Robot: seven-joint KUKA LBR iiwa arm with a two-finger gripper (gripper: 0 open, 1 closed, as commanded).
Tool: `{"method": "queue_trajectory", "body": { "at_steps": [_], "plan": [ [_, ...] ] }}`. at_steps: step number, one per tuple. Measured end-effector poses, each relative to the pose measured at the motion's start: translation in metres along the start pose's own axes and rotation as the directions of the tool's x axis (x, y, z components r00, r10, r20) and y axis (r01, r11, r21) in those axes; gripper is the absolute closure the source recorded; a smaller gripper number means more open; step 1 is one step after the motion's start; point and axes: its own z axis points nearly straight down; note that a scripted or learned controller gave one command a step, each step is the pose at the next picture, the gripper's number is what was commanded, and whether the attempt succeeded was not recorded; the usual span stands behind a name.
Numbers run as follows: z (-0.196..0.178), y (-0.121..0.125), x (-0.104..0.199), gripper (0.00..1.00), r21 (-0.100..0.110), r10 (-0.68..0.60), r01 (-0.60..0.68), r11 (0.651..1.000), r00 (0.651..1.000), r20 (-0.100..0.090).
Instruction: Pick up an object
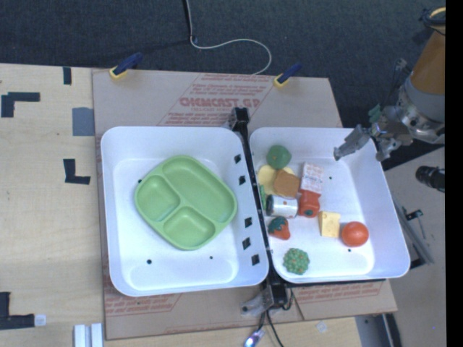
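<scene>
The right bin (pixel 376 194) holds a cluster of toy food: a green ball (pixel 278 156), a yellow piece (pixel 266 176), a brown block (pixel 286 185), a white packet (pixel 312 173), a small can (pixel 282 206), a red piece (pixel 309 202), a yellow cheese wedge (pixel 330 224), a tomato (pixel 354 233), a strawberry (pixel 278 228) and a broccoli floret (pixel 296 260). My gripper (pixel 364 142) hangs over the bin's far right rim, apart from all of them. Its fingers look spread, and nothing sits between them.
The left bin (pixel 123 157) holds a green divided tray (pixel 186 201). A black divider (pixel 249 186) runs between the bins. Both sit on a cardboard sheet (pixel 210 100) held by clamps. A white cable (pixel 217 45) lies behind on dark carpet.
</scene>
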Motion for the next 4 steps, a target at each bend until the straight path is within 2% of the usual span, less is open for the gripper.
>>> {"method": "queue_trajectory", "body": {
  "at_steps": [1,4],
  "plan": [
    [-0.006,0.002,0.000,0.00,-0.010,-0.003,0.003,1.000,1.000,0.002],
    [0.169,-0.001,0.020,0.00,-0.004,-0.003,0.003,1.000,1.000,0.001]
  ]
}}
